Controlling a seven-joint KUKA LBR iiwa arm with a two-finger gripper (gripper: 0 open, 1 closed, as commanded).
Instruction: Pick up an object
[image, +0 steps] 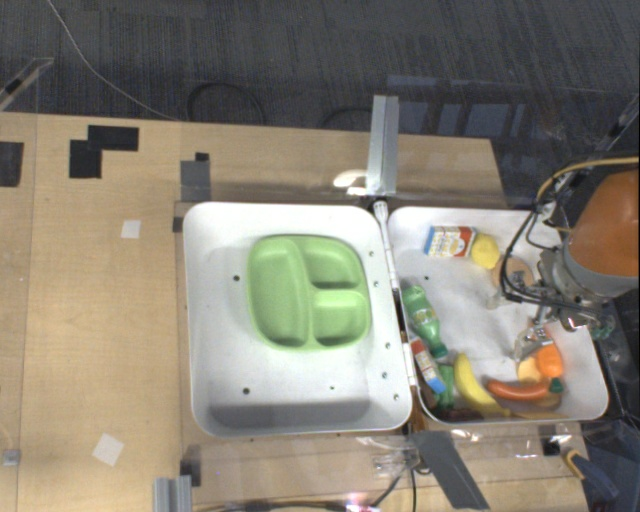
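My gripper (534, 342) hangs low in the right bin (455, 290), at its right side, just left of and touching or nearly touching an orange carrot-like toy (550, 361). Below it lies a red chili-shaped piece (520, 391) beside a yellow banana (468, 381). A green bottle (422, 317) and a small red and white item (430, 364) lie along the bin's left wall. At the back are a white, blue and red box (447, 241) and a yellow lemon (485, 252).
The left bin (215, 330) holds a green divided plate (305, 291). A metal post (383, 150) stands behind the wall between the bins. The arm's orange band (610, 225) and black cables (530, 260) hang over the right bin's right edge.
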